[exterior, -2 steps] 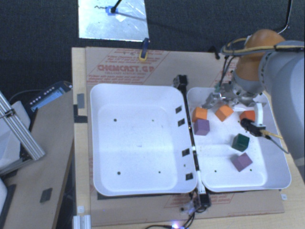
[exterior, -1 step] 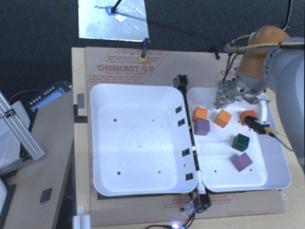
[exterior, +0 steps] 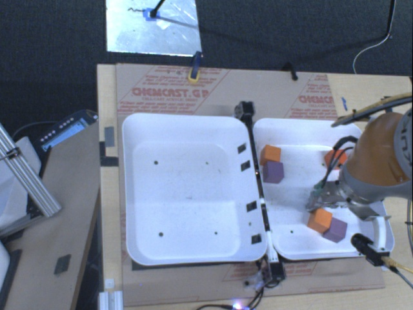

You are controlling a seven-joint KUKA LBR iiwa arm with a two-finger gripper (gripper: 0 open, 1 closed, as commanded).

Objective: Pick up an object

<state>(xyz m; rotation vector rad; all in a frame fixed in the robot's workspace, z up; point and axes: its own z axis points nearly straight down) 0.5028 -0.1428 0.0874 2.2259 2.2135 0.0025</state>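
The orange block (exterior: 319, 220) you might go for lies near the front edge of the right bin (exterior: 293, 249), touching a purple block (exterior: 335, 230) on its right. Your gripper (exterior: 321, 197) sits just behind it, close above the bin floor; you cannot tell its state from this angle. Another orange block (exterior: 271, 154) and purple block (exterior: 273, 172) rest together by the bin's left wall, well apart from the gripper, and something orange (exterior: 334, 157) peeks out behind the arm (exterior: 377, 163)
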